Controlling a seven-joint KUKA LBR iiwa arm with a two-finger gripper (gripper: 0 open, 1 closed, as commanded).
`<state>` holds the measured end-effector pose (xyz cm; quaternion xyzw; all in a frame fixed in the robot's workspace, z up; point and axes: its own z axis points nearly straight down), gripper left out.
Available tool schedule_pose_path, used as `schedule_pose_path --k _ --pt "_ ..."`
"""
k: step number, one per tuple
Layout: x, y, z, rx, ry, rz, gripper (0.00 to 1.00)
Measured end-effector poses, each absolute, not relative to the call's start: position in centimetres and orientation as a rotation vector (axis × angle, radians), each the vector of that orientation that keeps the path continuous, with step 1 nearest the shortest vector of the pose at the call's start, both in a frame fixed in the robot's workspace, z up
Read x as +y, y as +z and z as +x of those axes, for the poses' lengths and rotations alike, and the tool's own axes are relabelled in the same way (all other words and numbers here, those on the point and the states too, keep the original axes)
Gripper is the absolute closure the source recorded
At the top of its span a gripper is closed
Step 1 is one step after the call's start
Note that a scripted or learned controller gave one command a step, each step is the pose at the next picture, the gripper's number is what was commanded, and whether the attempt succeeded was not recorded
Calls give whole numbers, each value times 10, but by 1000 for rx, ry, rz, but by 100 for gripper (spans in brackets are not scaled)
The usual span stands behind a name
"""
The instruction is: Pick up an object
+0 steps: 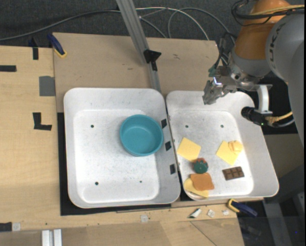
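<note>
Camera view gives you, nearest, an orange block (pixel 201 181) and brown bar (pixel 233 173) in the right bin (pixel 260 152), then yellow pieces (pixel 188 149). Left, a teal bowl (pixel 140 135). Farthest, the gripper (pixel 212 96) hovers; whether its jaws are parted you cannot tell.

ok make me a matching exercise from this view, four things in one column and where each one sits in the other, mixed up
Things:
1. blue bowl
2. brown chocolate-like bar
3. gripper
4. green round piece

Places:
A. over the far edge of the right bin
B. in the left bin, towards its right side
C. near the front of the right bin, just behind an orange-brown square
D. right bin, in front of the yellow piece on its right side

Pairs: 1-B, 2-D, 3-A, 4-C
</note>
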<state>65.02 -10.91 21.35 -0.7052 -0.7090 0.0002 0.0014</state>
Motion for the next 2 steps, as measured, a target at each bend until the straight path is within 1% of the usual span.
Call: schedule_pose_path --k 1,2 --pt "-69 213 622 -2224 2 -2214 100" --pt "-28 222 597 -2225 1 -2213 100"
